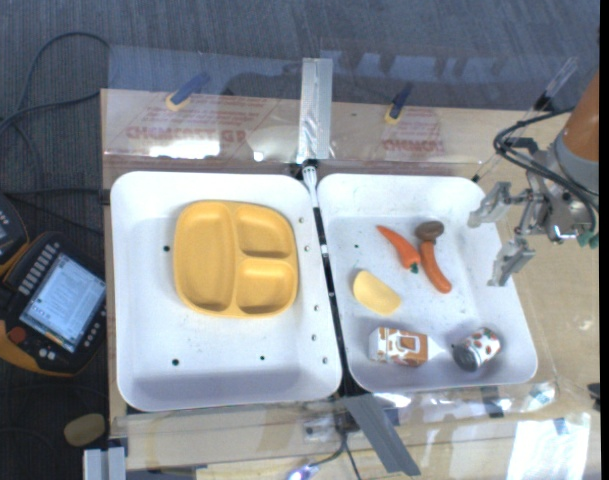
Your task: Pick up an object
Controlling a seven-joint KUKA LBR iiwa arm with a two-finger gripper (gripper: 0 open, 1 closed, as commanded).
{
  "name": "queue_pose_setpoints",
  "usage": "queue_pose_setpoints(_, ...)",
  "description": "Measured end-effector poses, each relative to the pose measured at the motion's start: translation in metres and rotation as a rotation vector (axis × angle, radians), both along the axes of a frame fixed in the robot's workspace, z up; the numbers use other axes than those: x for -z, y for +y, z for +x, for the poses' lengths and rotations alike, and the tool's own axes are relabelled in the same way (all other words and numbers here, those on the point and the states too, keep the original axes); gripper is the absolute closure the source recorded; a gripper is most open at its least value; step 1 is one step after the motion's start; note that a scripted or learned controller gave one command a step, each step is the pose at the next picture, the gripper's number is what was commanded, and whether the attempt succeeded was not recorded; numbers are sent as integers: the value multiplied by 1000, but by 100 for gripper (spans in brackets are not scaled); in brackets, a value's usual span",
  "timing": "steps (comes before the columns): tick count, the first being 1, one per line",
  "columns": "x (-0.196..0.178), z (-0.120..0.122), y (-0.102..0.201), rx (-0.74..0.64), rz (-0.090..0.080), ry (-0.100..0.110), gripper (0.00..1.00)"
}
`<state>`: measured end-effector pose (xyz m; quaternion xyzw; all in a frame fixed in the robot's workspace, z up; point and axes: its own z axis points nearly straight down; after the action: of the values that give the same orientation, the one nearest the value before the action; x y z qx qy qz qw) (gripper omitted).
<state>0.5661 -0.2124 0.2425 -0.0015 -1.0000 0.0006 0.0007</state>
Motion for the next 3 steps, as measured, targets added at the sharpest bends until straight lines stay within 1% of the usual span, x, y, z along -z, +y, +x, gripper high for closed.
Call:
queue_pose_setpoints(1, 17, 60, -10, 202, -1, -1, 0)
queue_pose_setpoints(2, 153, 80, -11, 457, -1, -3, 0)
queue_pose_setpoints(3, 153, 82, 93, 672, 2, -14, 0)
